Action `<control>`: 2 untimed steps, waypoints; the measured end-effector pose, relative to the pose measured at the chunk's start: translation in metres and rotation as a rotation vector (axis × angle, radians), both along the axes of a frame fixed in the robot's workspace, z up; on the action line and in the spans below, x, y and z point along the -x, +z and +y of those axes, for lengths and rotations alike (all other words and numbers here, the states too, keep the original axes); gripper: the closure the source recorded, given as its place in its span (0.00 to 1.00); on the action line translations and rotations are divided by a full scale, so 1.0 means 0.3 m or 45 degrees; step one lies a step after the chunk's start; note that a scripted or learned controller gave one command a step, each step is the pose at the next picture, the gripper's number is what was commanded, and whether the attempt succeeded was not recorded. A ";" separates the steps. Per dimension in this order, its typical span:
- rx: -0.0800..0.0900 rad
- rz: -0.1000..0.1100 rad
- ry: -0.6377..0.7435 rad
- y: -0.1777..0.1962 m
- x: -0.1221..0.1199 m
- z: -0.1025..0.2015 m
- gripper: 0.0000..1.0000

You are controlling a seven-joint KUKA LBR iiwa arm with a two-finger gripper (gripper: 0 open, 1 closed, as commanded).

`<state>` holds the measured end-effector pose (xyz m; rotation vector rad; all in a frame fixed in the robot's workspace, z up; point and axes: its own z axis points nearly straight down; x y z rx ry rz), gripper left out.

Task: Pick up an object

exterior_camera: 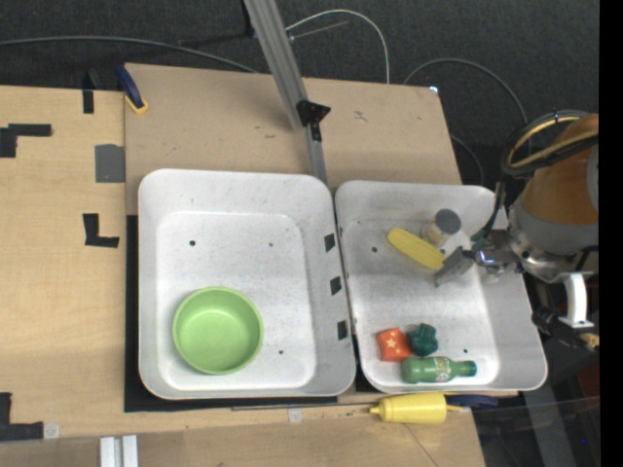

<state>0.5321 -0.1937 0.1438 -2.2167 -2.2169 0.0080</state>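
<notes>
My gripper (454, 264) hangs low over the right bin (506, 305), reaching in from the right, its tip just right of a yellow banana-shaped object (415, 248). A small grey cylinder (446, 223) stands just behind that object, close to the gripper. At the bin's front lie an orange-red piece (390, 344), a dark green piece (422, 338) and a green bottle (438, 369) on its side. Nothing shows as held.
A green bowl (218, 330) sits in the front left of the left bin (243, 202). A yellow bottle (414, 409) lies on the bench outside the right bin's front rim. A slanted metal pole (277, 47) rises behind the bins.
</notes>
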 end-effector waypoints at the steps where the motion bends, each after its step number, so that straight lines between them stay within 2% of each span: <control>1: 0.001 -0.004 0.002 -0.179 0.004 0.003 0.00; 2: -0.001 -0.006 0.003 -0.138 0.001 0.005 1.00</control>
